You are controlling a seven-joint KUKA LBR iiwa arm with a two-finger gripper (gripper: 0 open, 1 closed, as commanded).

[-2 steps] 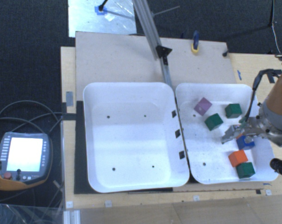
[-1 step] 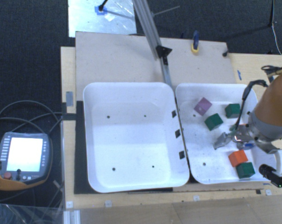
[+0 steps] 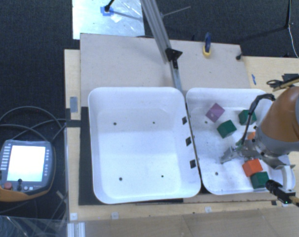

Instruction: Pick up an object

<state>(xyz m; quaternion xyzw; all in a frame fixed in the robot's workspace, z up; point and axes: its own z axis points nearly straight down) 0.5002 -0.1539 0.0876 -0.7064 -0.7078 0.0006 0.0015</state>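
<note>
The right bin (image 3: 208,179) holds a purple block (image 3: 215,112), a green block (image 3: 227,128), a smaller green block (image 3: 246,116) by the arm, an orange block (image 3: 252,167) and a dark green block (image 3: 259,179) near the front right corner. My gripper (image 3: 232,155) hangs low over the bin floor, left of the orange block and below the green block. Its grey fingers point left and nothing shows between them. The arm's orange band (image 3: 282,117) covers the bin's right side.
The left bin (image 3: 97,112) lies beside the right one, with black clips (image 3: 188,141) along the shared wall. A metal pole (image 3: 159,28) slants across the back board. A teach pendant (image 3: 21,169) rests at the far left.
</note>
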